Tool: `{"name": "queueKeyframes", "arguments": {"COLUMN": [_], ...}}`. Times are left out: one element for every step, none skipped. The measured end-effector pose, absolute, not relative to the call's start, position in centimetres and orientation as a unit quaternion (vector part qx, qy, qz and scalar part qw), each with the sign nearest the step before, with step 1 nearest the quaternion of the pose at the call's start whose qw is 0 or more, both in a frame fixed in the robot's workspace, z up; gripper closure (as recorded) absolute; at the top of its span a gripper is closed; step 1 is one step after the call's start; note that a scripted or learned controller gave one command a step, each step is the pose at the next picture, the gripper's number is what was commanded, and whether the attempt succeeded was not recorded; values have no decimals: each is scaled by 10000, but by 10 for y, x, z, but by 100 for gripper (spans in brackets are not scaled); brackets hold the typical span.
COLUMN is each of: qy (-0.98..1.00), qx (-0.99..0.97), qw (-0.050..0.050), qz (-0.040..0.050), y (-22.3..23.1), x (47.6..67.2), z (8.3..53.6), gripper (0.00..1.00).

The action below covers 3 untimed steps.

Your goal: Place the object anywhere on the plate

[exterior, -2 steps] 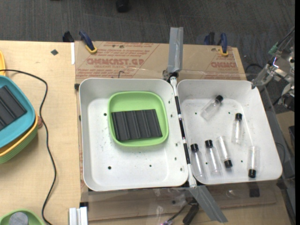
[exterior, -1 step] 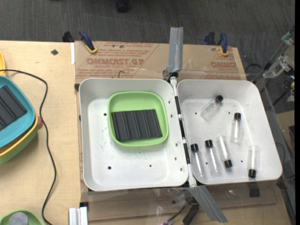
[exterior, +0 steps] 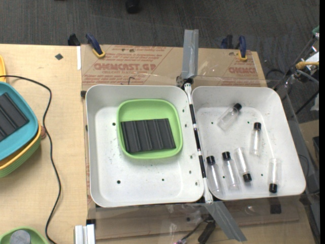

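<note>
Six clear vials (exterior: 231, 170) with black caps (right bin (exterior: 284, 187)), green plate (exterior: 175, 111) left, claw state indeterminable

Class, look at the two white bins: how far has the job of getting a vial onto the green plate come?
Nothing looks done yet: the square green plate in the left white bin carries only its dark ribbed insert. Nothing is in hand. All six clear black-capped vials lie in the right white bin, so picking one and placing it is all left.

A green plate (exterior: 149, 129) with a dark ribbed insert (exterior: 149, 135) sits in the left bin (exterior: 101, 177). Six clear black-capped vials (exterior: 229, 170) lie scattered in the right bin (exterior: 284, 116) beside it.
</note>
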<state>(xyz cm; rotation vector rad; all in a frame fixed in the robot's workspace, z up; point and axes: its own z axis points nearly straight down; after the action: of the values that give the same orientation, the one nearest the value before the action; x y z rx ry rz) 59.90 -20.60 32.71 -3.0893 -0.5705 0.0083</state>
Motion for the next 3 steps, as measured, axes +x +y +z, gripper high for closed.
{"name": "queueKeyframes", "arguments": {"qy": [-1050,-1024,-1055], "qx": [-9945,-9947,-9944], "qw": [5,0,6], "qz": [38,27,30], "y": [-163,-212,-189], "x": [579,588,571], "z": [296,284,273], "gripper": [0,0,0]}}
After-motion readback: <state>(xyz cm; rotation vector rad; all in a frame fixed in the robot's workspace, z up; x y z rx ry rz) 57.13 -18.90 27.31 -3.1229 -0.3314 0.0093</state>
